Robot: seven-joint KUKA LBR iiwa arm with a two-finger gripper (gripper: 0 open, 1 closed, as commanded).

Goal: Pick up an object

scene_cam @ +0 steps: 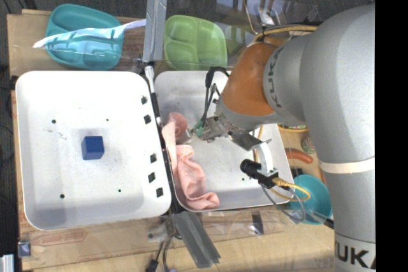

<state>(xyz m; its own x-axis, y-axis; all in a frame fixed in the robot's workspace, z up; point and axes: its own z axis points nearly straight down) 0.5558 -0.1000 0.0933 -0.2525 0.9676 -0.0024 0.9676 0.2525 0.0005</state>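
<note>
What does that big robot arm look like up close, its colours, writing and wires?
The arm is bulky, rounded and grey, with an orange band above the wrist and KUKA lettering on its shell. Thin black cables run down to the small dark end effector.

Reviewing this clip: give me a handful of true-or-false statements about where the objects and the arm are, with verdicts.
1. A blue cube lies in the left bin. True.
2. The pink cloth lies in the left bin beside the cube. False: it lies in the right bin, along that bin's left wall.
3. The gripper is over the right bin, close to the cloth's upper end. True.
4. The arm reaches over the left bin. False: the arm comes in from the right and stays over the right bin.
5. A green container sits inside the right bin. False: it sits on the bench beyond the bins, next to a teal one.
</note>
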